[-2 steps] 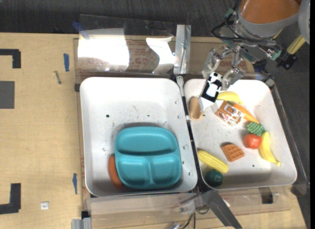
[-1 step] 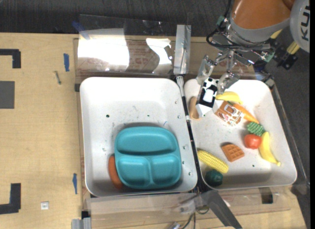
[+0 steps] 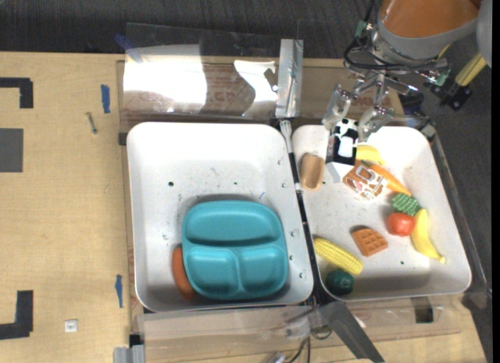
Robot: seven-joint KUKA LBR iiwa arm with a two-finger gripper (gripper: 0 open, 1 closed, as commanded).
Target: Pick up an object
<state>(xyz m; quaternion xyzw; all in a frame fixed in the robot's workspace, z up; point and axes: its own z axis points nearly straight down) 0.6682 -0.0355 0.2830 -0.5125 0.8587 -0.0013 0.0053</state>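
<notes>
I see the arm coming in from the upper right of the frame, its orange band at the top edge, with the hand [image 3: 358, 116] hanging over the upper left part of the right bin [image 3: 449, 264]. Its 2 metal fingers [image 3: 338, 107] are spread apart, and nothing sits between them. Just below the hand is a small black-and-white toy [image 3: 344, 140], close to the fingertips but not pinched.

The right bin, in the right half of the frame, carries the loose things. A tan bread-like piece [image 3: 312, 170] lies against its left wall. Near the middle are a red-and-white box [image 3: 364, 182], a carrot [image 3: 388, 176] and a yellow piece [image 3: 366, 154] bunched just beside one another. Lower right of those sit a green leafy piece [image 3: 406, 202], a tomato [image 3: 401, 223] and a banana [image 3: 426, 236], all close together. A waffle [image 3: 369, 241] lies near the middle bottom, a corn cob [image 3: 337, 255] to its lower left, and a dark green item [image 3: 339, 281] at the bottom edge.

The left bin [image 3: 152, 158], centre of the frame, holds a teal divided tray [image 3: 234, 250] in its lower half, with an orange-red thing [image 3: 180, 270] partly hidden under the tray's left side. Both bins rest on the desk [image 3: 55, 197].
</notes>
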